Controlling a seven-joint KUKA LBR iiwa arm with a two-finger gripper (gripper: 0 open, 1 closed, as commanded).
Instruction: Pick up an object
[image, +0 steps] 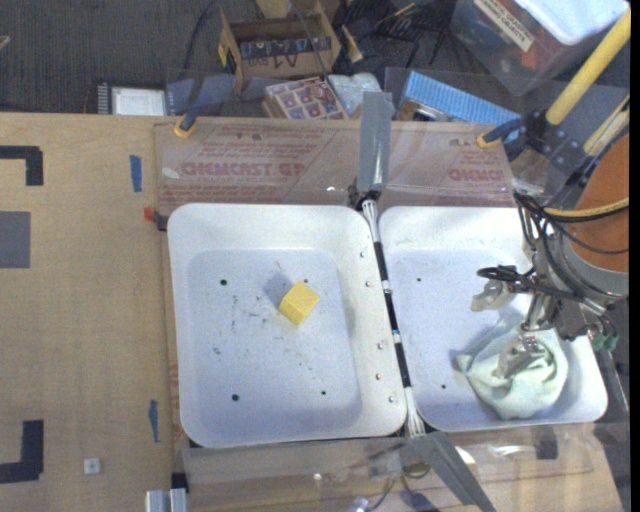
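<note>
Camera view shows my gripper (522, 352) low in the right bin (440, 250), directly over a crumpled pale cloth (515, 385) in that bin's near right corner, fingers parted and touching its folds, so I judge the cloth lies straight beneath them, not yet clamped.

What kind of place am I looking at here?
Probably a robotics lab: a robot arm reaches over two white bins on a bench, one holding a yellow block, with cluttered boxes behind.
</note>
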